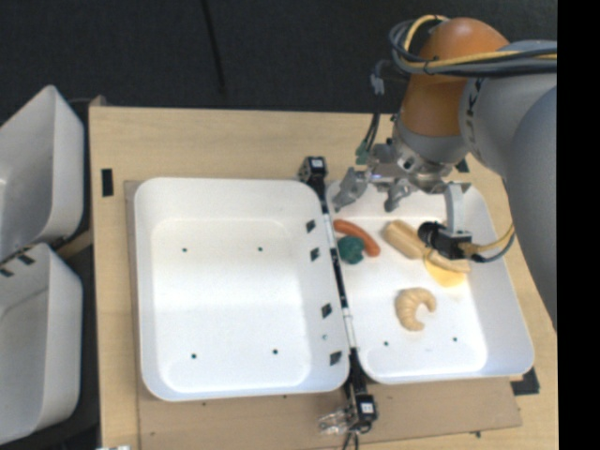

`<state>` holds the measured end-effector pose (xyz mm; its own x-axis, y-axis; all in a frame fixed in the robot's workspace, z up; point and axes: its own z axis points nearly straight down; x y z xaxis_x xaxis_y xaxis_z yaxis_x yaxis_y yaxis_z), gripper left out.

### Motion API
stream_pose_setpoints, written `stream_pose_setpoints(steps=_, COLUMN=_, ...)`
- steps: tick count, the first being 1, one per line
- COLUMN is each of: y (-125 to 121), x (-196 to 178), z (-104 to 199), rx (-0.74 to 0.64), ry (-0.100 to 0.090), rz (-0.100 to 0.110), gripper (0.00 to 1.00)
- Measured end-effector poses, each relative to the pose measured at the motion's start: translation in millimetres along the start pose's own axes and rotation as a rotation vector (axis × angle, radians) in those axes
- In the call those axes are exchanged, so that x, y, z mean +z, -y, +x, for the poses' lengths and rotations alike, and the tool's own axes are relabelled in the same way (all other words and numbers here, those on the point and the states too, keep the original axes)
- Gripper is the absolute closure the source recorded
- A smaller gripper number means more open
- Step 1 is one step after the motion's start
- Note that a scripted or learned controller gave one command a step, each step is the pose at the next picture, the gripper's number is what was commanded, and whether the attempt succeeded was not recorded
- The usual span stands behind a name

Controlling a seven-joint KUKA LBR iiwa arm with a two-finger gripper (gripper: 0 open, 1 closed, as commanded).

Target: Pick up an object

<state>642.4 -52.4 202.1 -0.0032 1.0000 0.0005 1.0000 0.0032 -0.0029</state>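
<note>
Bench: wooden board [112, 279] against a dark floor, carrying two shallow white bins side by side.
Left bin [225, 289]: centre-left of the frame; we see nothing in it.
Right bin [487, 336]: centre-right; it holds all the candidate objects.
Objects: orange sausage-shaped piece [357, 236] near the divider, touching a small green piece [351, 249]; tan bread-like roll [404, 239] just beside them; yellow piece [446, 272] to its lower right; croissant-shaped piece [415, 307] lower down, apart from the rest.
Arm: grey with an orange band [445, 78], entering from the upper right.
Gripper [375, 187]: above the upper edge of the right bin, fingers spread apart, nothing between them.
Step in hand: we judge this to be the approach; no object is grasped.
Next move: we judge the tool must descend over one piece, most likely the sausage or the roll below it, centre its fingers on it, and close.
Risk: the sausage and green piece touch, so a grasp may catch both or push one aside.
</note>
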Motion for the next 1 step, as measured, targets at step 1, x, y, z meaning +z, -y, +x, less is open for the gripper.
stream_pose_setpoints(steps=1, y=46.0, x=66.0, z=-52.4, rx=0.008, ry=0.002, rz=0.004, gripper=0.00)
